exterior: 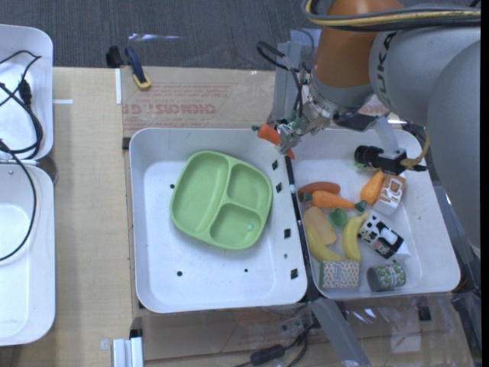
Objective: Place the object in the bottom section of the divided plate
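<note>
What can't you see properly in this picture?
- Pincer, camera view: too small and dark to tell how it grips the orange toy at its tip.
- White bin on the right, camera view: the grey arm covers its far corner.
- Small box: label too tiny to read.

A pale wooden bench stands on dark grey carpet. White fixtures with black cables sit at its left edge. Light is even.
</note>
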Motion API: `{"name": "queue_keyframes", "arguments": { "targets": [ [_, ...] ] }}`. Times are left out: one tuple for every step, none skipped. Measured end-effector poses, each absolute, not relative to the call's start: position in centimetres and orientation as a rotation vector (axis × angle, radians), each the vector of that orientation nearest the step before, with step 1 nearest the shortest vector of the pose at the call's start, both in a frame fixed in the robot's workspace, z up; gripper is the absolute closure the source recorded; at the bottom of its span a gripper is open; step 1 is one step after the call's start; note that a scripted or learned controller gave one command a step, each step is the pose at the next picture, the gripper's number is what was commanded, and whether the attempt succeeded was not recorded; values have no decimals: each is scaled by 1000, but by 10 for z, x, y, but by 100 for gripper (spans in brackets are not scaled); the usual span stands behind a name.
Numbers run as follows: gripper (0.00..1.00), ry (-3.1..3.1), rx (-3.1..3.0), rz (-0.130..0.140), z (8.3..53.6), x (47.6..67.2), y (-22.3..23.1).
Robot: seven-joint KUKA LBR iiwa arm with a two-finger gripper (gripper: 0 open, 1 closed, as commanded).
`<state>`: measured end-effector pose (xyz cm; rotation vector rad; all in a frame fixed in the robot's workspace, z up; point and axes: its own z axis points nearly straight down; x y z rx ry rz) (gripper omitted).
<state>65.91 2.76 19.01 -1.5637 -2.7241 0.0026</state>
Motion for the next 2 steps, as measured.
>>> {"name": "queue_keyframes", "arguments": {
  "targets": [
    [100,-2897,-1215,2,196,621,82],
    [0,-2896,-1216,2,196,621,82]
  ]
}}
